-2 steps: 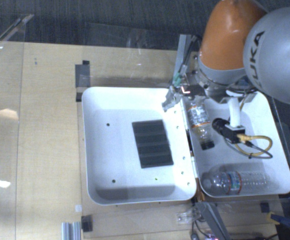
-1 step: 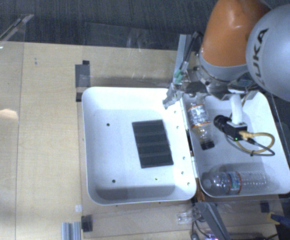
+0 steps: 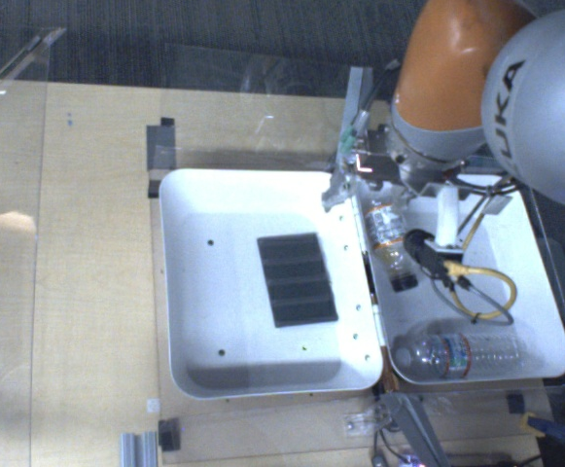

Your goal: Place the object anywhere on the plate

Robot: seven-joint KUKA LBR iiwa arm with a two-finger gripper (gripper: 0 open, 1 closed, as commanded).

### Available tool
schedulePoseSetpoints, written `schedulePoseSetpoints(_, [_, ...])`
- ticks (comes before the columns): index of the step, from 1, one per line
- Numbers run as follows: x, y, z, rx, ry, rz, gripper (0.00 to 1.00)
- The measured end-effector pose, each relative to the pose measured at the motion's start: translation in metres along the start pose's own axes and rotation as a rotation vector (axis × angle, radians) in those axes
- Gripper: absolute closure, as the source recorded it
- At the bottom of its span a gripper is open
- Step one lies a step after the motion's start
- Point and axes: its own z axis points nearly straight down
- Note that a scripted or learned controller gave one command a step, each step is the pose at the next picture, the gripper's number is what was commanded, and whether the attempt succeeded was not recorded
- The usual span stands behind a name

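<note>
Pincer (image 3: 387, 224) is hung low over the right bin (image 3: 545, 290), where pickings are kept — whether open or closed cannot be told. The plate (image 3: 297, 278) (dark, ridged) is laid flat in the left bin (image 3: 194, 261), ready to be loaded.

Counter (image 3: 68, 290): we see it carrying two bins side by side.
Left bin (image 3: 185, 290): we find the plate (image 3: 297, 279) lying on its floor, nearer its right wall than its left, clear of every wall.
Right bin (image 3: 545, 300): it touches the left bin along their shared edge.
Bottle (image 3: 457, 353): we see it on its side in the right bin, along the near wall.
Small bottle (image 3: 387, 230): we place it in the right bin, by the shared edge, behind the lying bottle.
Arm (image 3: 476, 56): it reaches in from the right, above the far end of the right bin.
Tool (image 3: 384, 197): we see it under the arm, at the far part of the right bin, just beside the small bottle.
</note>
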Motion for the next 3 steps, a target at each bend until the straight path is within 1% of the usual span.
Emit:
schedulePoseSetpoints(2, [0.002,0.002,-0.021,-0.006,0.0,-0.015,1.0])
schedulePoseSetpoints(3, [0.048,0.014,-0.059,0.0,0.0,-0.019,1.0])
